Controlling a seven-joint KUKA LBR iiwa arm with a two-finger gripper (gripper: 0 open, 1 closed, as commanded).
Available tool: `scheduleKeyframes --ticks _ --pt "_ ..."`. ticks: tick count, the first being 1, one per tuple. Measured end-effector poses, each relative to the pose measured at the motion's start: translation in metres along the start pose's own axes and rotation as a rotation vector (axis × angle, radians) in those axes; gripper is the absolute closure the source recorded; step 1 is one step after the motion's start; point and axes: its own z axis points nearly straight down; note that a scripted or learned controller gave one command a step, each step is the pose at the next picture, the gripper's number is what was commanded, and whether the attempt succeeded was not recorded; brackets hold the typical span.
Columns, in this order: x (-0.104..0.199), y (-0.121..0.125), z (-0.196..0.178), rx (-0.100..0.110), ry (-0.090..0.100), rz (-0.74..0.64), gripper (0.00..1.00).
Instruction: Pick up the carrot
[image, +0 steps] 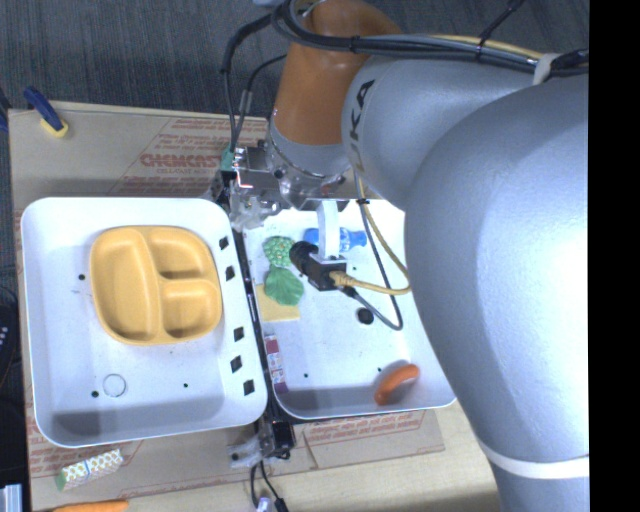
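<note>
Cardboard-covered bench (130, 140), pincer (252, 203) at far-left corner of right bin (330, 400), opening unclear, carrot (397, 381) well apart

Two white bins, left bin (60, 400) and right bin (330, 370). One yellow divided tray (155, 283), one carrot (398, 381), two green items (284, 288), one blue item (350, 240), one small black piece (365, 317).

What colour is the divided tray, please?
The divided tray is yellow, seen in the camera view.

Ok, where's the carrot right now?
The carrot lies in the right-hand bin's lower right corner in the camera view, well below the green item.
</note>
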Motion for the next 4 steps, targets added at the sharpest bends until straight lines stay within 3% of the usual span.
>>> scheduleKeyframes --ticks 1,2,3,4 --pt "-0.047 0.025 0.004 0.0 -0.001 0.052 1.0" --pt "0.004 -0.053 0.056 0.004 0.0 0.206 1.0" --pt "-0.03 -0.036 -0.061 -0.001 0.0 0.107 1.0" --pt "0.016 -0.105 0.01 0.004 0.0 0.137 1.0"
